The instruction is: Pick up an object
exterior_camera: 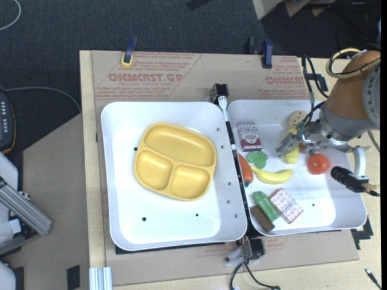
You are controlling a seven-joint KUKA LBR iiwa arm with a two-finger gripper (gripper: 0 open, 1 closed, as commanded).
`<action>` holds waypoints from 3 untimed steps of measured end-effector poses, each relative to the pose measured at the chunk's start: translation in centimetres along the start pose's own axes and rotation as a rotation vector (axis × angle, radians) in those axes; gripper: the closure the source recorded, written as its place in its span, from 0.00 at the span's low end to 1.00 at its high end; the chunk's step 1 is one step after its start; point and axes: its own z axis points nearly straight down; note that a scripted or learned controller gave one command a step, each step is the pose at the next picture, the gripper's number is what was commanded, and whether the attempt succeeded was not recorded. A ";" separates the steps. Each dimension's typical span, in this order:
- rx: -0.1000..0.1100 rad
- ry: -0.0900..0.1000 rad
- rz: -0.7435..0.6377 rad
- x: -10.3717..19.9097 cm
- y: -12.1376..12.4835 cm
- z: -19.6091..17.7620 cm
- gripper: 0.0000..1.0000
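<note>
the gripper (pixel 292 145) hangs low over the right bin (pixel 338 219), and its metal fingers (pixel 285 146) angle down to a small yellow piece (pixel 291 156) that sits just beside their tips. how wide the pincer stands, or whether it pinches that piece, i cannot tell: the wrist body hides the fingertips.

taking the small yellow piece as the landmark: a banana (pixel 273 175) lies just below and to its left, curved, flat on the bin floor. a red tomato (pixel 318 163) sits just to its right, near the wrist. a green leafy toy (pixel 257 159) is to its left, touching the banana's upper end, and a red-and-white box (pixel 248 136) lies further up-left. an orange carrot (pixel 245 169) lies further left still, along the bin's left wall. well below it rest a pink checked packet (pixel 286 205), a green block (pixel 265 202) and a brown bar (pixel 262 217), side by side near the bin's lower edge. a pale round disc (pixel 296 120) shows above it, by the wrist.

far to its left, the left bin (pixel 121 222) holds a yellow divided plate (pixel 175 161).
</note>
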 end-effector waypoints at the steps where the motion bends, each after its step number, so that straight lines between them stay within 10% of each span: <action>1: -0.004 -0.001 0.001 0.0 0.0 0.1 0.00; 2: -0.006 -0.002 0.001 0.0 0.0 -1.0 1.00; 3: -0.012 -0.005 -0.001 0.0 0.5 -7.4 1.00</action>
